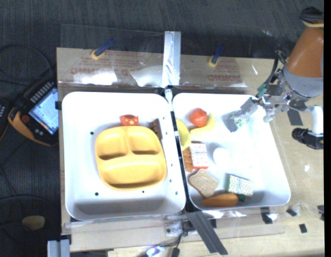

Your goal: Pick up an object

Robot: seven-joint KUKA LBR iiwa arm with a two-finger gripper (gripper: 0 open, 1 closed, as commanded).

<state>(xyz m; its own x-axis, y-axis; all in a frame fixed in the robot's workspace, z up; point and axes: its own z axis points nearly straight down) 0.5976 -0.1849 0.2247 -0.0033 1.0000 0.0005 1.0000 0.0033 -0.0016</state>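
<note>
Object to pick: none taken yet, candidates lie in right bin (283, 189). Left bin (69, 143) bears yellow tray (130, 157). Near edge of right bin: carrot (222, 199), bread slice (203, 182), patterned box (239, 185). Far-left corner: tomato (197, 116) touching banana (210, 123). Gripper (236, 120) hangs over bare floor at far side, just right of tomato, apart from it. Gripper state: can't tell. Judged step: approach, pre-grasp. Next probably calls for shifting left over tomato, then lowering and closing on it w/o snagging banana.
</note>
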